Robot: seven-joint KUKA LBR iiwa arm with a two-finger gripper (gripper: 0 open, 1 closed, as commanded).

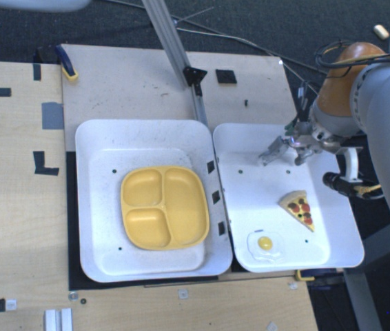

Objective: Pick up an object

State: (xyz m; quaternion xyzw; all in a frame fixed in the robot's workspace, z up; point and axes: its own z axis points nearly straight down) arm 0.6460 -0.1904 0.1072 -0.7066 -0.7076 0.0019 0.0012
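In the right bin [236, 185] lie a toy pizza slice [298, 208] and a toy fried egg [264, 245] near the front edge. My gripper [282, 154] hangs over the bin's back right part, above and behind the pizza slice. Its two fingers are spread apart with nothing between them. A yellow divided plate [164, 207] rests in the left bin [98, 185].
A metal pole [171, 40] slants up from between the bins at the back. Black cables [350, 185] hang off the arm beside the right bin's right rim. Tape marks dot the wooden bench [16, 150] on the left.
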